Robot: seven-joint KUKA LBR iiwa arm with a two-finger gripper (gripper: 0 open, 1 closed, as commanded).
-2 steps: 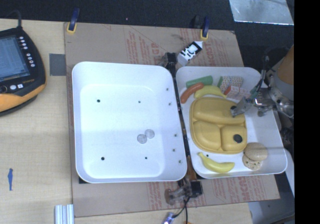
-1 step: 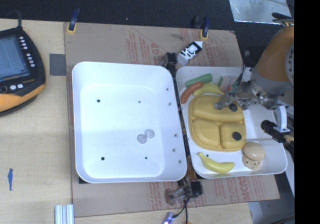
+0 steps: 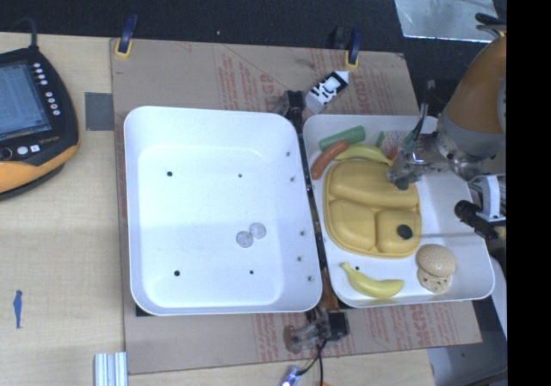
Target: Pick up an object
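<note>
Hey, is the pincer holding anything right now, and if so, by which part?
It cannot be told. The pincer sits low over the large yellow moulded plastic tray in the right white bin, near the tray's upper right edge; no object is visibly gripped.

Two shallow white bins sit side by side on the surface: a left bin (image 3: 146,203) and a right bin (image 3: 469,289).

The left bin holds two small round discs (image 3: 251,235), touching each other.

The right bin holds:
- one large yellow moulded tray (image 3: 366,216)
- two bananas, one (image 3: 372,283) at the near edge and one (image 3: 366,152) at the far side
- one green vegetable (image 3: 343,136)
- one orange-red sausage shape (image 3: 327,160)
- one round bun-like item (image 3: 436,265)

One teach pendant (image 3: 30,121) lies on the surface at the left. Two blue-and-yellow clamps (image 3: 126,36) hold the far edge of the cardboard sheet.
</note>
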